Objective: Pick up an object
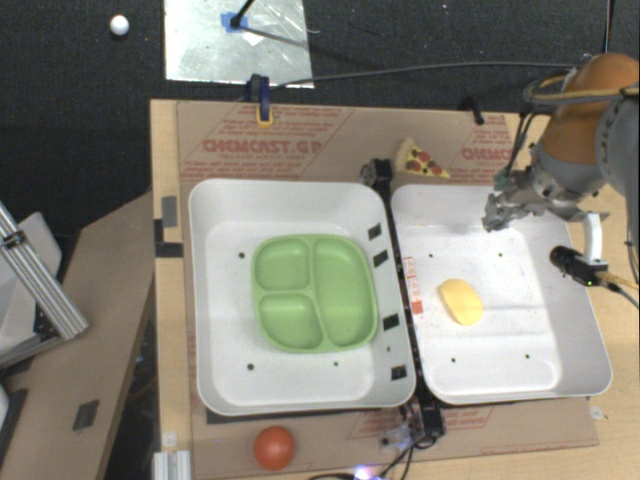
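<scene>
Yellow object (461, 301) sitting mid right bin (580, 368), untouched. Gripper (497, 215) hovering up near bin's far edge, well apart from obj, grasping nothing afaict. Pick not started yet, whole grab left tbh

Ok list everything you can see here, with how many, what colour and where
bins: 2, white, side by side on the bench
divided plate: 1, green, in the left bin
yellow object: 1, yellow, in the right bin
pizza slice toy: 1, yellow and red, on the board behind the right bin
ball: 1, orange-red, in front of the left bin
small ball: 1, white, top left
clamp: 1, blue, at the board's back edge
gripper: 1, grey, over the right bin's back right
</scene>
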`<move>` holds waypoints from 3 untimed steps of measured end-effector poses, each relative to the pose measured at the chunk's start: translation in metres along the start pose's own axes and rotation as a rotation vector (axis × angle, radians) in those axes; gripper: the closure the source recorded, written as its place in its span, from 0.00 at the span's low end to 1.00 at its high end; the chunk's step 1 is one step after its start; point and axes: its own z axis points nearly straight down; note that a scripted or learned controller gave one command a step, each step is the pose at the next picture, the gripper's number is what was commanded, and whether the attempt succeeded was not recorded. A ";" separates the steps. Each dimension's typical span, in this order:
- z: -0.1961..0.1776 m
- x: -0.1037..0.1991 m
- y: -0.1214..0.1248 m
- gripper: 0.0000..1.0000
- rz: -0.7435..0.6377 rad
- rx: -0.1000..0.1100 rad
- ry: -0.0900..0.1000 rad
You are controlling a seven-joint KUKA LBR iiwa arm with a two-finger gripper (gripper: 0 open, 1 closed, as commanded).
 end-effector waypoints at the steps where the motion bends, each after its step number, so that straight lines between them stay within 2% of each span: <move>1: -0.064 0.004 0.000 1.00 -0.001 -0.002 0.000; 2: -0.083 0.004 0.001 1.00 -0.002 0.002 0.001; 3: -0.077 0.060 -0.013 1.00 -0.005 0.006 0.003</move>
